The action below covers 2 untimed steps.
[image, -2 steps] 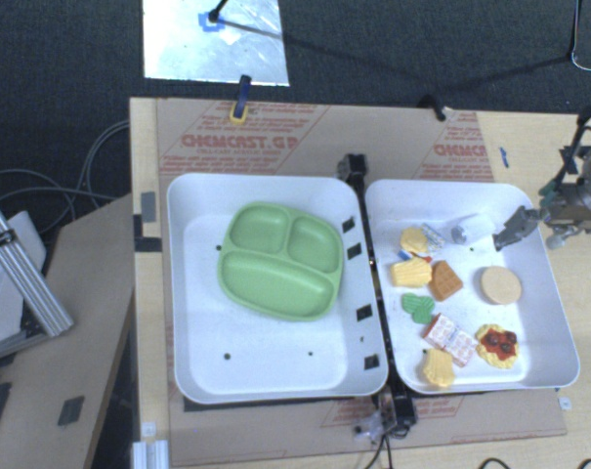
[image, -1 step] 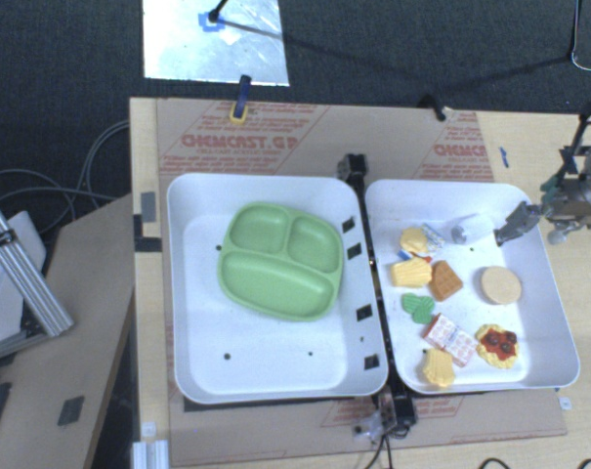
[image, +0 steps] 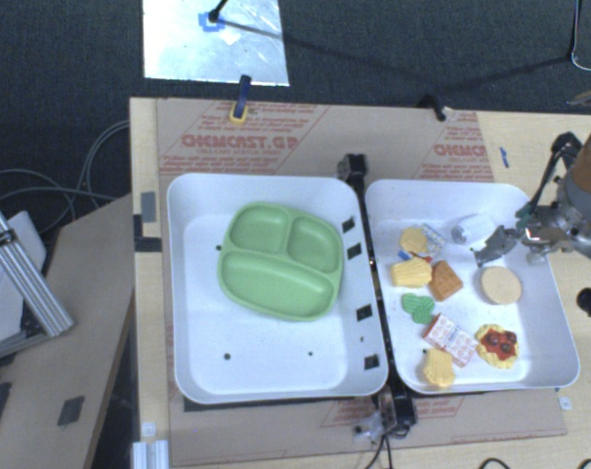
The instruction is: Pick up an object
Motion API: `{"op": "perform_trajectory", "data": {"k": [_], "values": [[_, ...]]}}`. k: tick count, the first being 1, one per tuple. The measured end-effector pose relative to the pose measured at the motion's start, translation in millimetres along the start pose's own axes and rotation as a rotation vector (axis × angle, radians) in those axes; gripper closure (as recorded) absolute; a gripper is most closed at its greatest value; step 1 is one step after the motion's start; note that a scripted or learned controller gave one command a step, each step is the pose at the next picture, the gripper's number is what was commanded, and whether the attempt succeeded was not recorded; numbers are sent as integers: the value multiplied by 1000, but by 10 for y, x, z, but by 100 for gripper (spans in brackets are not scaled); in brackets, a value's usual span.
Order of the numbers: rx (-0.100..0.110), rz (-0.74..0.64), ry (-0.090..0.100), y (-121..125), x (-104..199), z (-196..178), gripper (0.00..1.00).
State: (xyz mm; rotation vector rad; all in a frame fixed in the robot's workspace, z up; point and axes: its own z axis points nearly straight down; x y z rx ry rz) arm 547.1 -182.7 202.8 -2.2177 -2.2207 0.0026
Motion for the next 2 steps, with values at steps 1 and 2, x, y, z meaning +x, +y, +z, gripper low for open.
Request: {"op": "perform_trajectory", "data": {"k": [1, 2], "values": [[-2, 0, 0, 28, 7, 416, 0], [-2, 0, 0, -9, 86, 992, 0]]}}
